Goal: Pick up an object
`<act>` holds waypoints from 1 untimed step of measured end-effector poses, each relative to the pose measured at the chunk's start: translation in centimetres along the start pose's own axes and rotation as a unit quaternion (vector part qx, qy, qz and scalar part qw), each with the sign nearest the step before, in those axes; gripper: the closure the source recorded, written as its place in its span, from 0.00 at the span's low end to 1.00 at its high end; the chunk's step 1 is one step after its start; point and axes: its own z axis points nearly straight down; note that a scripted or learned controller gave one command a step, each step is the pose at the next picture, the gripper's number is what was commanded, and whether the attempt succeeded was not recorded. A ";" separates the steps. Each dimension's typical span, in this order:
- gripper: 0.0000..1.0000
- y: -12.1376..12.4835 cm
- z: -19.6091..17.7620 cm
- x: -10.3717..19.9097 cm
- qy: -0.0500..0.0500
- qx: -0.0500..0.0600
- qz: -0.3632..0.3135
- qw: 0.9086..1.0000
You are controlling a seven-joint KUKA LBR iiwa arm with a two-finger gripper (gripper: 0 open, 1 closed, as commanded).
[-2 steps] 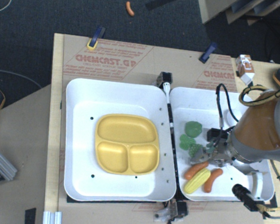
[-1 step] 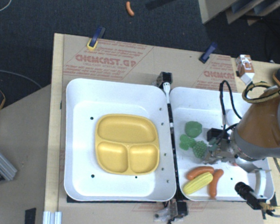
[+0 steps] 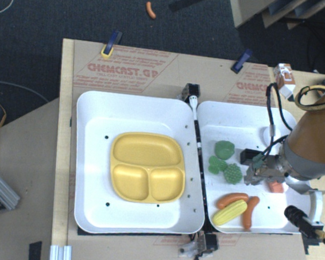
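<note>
Dark carpet is lying all round the table (image 3: 157,68), whose top is carrying two white bins side by side. From where I'm standing, the left bin (image 3: 88,147) is holding a yellow tray (image 3: 147,166) with three compartments, sitting flat near the middle. The right bin (image 3: 233,119) is holding the small things: green pieces (image 3: 225,149) toward its centre, a knobbly green lump (image 3: 233,174) just below them, and nearer the front edge a corn cob (image 3: 229,212) lying touching two sausages (image 3: 234,198), one above it and one at its right end. A reddish bit (image 3: 276,187) is lying by the arm's wrist. The arm (image 3: 317,143) is reaching in from the right, and the jaws (image 3: 256,171) are hanging low, just beside the green lump on its right. Whether they are parted or closed, I cannot tell; nothing is visibly sitting between them.
</note>
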 end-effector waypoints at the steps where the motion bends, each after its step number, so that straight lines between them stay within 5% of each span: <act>1: 1.00 0.2 -4.8 0.9 0.000 -0.001 -0.001 1.000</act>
